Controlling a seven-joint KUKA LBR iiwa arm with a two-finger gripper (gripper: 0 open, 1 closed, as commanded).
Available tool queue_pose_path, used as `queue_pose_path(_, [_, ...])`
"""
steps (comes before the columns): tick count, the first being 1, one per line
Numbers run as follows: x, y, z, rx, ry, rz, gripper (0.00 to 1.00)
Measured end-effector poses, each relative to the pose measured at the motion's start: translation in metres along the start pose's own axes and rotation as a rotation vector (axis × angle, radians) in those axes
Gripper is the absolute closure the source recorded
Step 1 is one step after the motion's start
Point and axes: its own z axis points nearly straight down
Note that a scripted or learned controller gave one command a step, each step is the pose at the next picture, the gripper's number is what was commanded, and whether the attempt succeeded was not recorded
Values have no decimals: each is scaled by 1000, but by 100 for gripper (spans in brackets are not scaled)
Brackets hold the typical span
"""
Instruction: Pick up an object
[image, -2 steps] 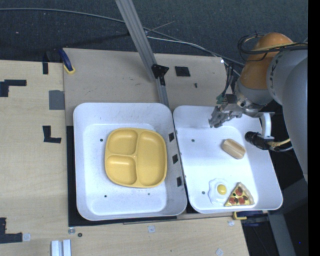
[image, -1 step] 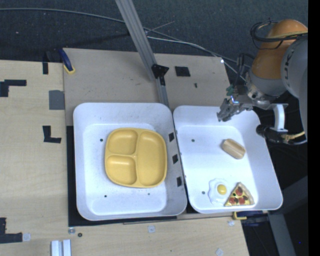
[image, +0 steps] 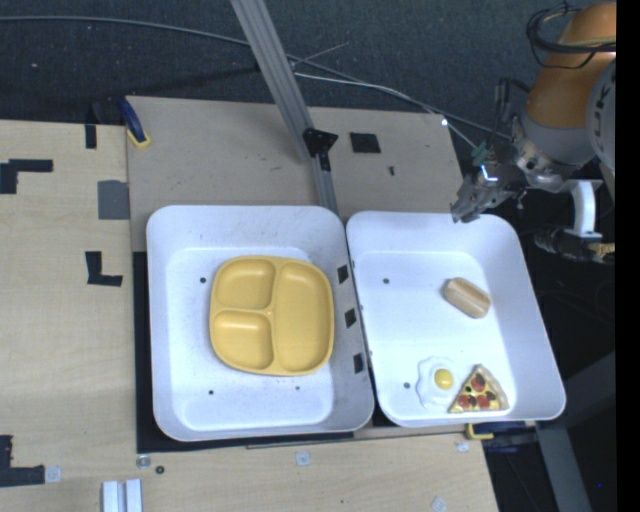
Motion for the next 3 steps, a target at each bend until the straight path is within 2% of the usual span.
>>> queue_pose_path(2, [101,-37,27,8,2,-2,100])
queue_pose_path(3, [146,-66,33,9,2,-2,100])
